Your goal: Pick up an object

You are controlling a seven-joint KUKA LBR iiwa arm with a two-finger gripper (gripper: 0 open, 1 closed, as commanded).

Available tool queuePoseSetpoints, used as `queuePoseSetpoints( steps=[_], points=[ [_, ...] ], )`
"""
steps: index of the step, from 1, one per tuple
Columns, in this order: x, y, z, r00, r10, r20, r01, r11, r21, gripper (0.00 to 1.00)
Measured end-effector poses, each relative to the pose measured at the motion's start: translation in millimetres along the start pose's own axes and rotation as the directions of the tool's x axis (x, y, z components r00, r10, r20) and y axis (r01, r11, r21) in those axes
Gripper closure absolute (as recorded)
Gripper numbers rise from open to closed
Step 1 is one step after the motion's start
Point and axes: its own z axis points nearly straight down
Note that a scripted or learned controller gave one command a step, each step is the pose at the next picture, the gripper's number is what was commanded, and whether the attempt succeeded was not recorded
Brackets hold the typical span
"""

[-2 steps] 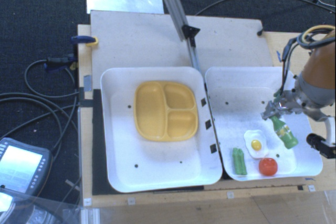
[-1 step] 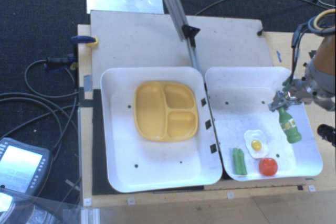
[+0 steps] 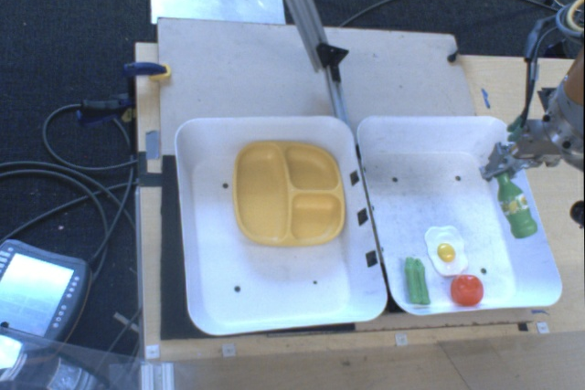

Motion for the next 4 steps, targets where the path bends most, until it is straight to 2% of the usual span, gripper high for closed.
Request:
queuePoseSetpoints(
  steps=[1,2,3,4],
  points=[
    [51.2,12.7,-5.8,1.000,-0.003,-0.003,0.003,1.000,0.003,1.00],
    [101.1,23.7,9.1,1.000,-0.003,-0.004,0.003,1.000,0.007,1.00],
    [160.7,26.8,5.4,1.000,-0.004,-0.005,0.004,1.000,0.006,1.00],
    [214.7,28.8,20.6,1.000,-0.003,-0.004,0.003,1.000,0.008,1.00]
  ],
)
